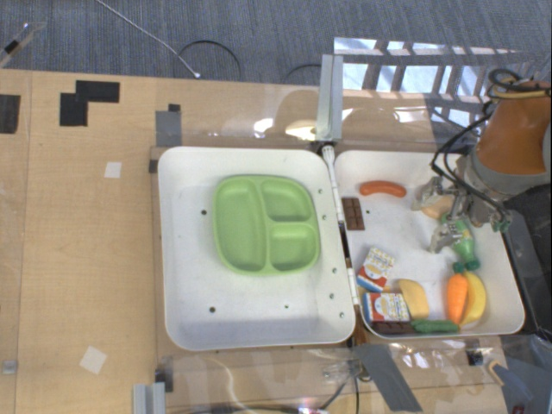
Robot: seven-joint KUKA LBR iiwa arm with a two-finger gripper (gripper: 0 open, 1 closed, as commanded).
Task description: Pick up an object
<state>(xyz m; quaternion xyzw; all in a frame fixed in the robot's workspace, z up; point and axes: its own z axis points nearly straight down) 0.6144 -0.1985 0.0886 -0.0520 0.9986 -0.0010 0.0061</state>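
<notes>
My claw (450, 231) hangs low in the right bin (517, 322), beside a green toy (466, 250); whether it is apart or together, I cannot tell. The carrot (457, 297) and banana (475, 297) lie nearby, untouched.

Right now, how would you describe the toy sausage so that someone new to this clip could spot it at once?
Look in the right-hand bin, the one crowded with toy food, beside the bin holding the green divided plate. Near its far edge lies the sausage, alone on bare white floor. It is a slim red-orange cylinder with rounded ends, unlike the tapered carrot at the near side.
</notes>
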